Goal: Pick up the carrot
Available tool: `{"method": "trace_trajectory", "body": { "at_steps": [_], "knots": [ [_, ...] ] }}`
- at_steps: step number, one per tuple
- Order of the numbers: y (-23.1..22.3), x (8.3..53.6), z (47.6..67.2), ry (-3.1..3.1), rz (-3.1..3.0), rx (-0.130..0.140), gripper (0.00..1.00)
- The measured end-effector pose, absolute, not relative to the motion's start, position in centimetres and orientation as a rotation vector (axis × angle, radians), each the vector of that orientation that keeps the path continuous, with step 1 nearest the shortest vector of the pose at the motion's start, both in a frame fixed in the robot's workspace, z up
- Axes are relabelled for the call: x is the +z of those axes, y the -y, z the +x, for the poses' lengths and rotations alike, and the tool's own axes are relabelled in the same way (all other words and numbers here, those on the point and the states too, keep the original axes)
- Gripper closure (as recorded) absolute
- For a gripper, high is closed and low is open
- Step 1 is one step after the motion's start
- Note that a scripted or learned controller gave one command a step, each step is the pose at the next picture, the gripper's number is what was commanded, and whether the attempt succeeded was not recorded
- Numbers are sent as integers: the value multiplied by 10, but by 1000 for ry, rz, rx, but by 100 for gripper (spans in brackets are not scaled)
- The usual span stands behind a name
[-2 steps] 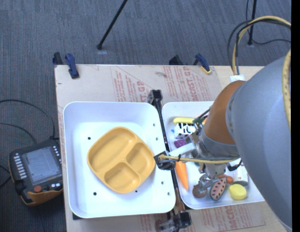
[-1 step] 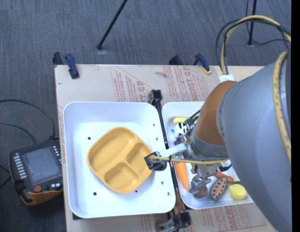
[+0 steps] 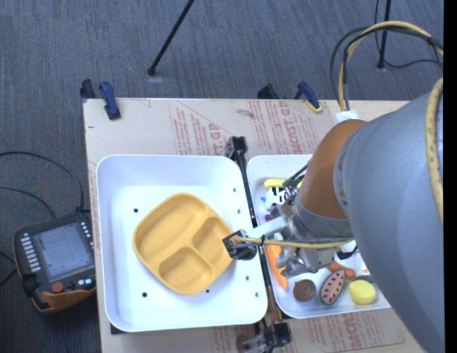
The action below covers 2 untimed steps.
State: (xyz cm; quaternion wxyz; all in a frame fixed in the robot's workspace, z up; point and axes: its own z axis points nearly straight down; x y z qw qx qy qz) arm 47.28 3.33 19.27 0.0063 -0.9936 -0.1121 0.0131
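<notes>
The place looks like a robotics laboratory or test cell, not a home. A plywood bench (image 3: 213,120) stands on grey carpet (image 3: 66,43), and blue clamps (image 3: 109,100) grip its far edge. Two shallow white bins (image 3: 121,175) lie side by side on it. A large grey industrial arm (image 3: 397,219) with loose yellow cables (image 3: 375,35) reaches in. A teach pendant (image 3: 55,259) with a screen lies on the floor, and tripod legs (image 3: 173,31) stand behind the bench.
</notes>
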Motion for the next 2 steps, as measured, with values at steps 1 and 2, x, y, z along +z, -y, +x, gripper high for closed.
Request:
{"method": "trace_trajectory", "body": {
  "at_steps": [1,2],
  "knots": [
    [-32,200,472,369,-3100,60,100],
    [-31,208,472,389,-3091,77,100]
  ]
}}
